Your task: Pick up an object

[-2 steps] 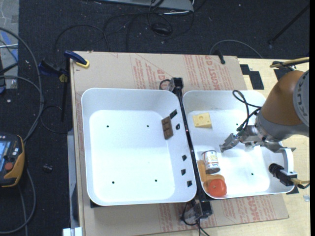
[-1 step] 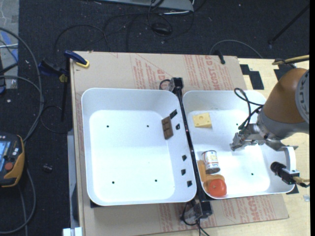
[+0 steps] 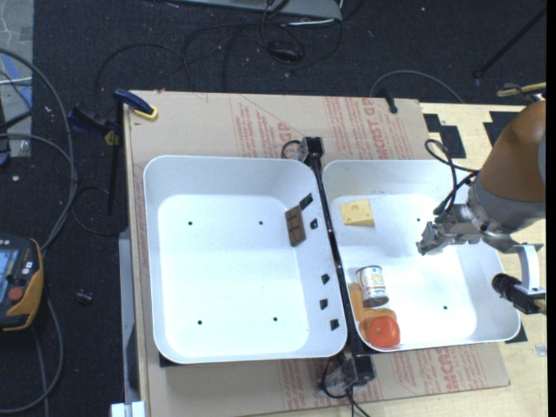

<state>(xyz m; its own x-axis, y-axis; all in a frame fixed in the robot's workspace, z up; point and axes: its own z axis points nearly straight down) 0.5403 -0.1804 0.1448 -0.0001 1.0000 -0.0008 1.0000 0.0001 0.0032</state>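
Objects: you have a cheese wedge [image 3: 357, 213], a small can [image 3: 373, 286] and a tomato [image 3: 380, 329] in the right bin [image 3: 486, 315]; a brown bar [image 3: 295, 227] lies in the left bin [image 3: 174, 268].
Gripper: the gripper [image 3: 428, 245] hovers right of the can, holding nothing; you cannot tell its opening.
Progress: nothing lifted yet, so approach, grasp and lift remain.
Room: can and tomato crowd the divider wall; the cheese sits clearer.

Left of the gripper [image 3: 432, 240], the right bin [image 3: 452, 181] floor lies open up to the cheese wedge [image 3: 357, 213]; lower left, a small can [image 3: 373, 286], tomato [image 3: 380, 329] and carrot [image 3: 356, 300] crowd the divider, and the chocolate bar [image 3: 296, 225] lies beyond it
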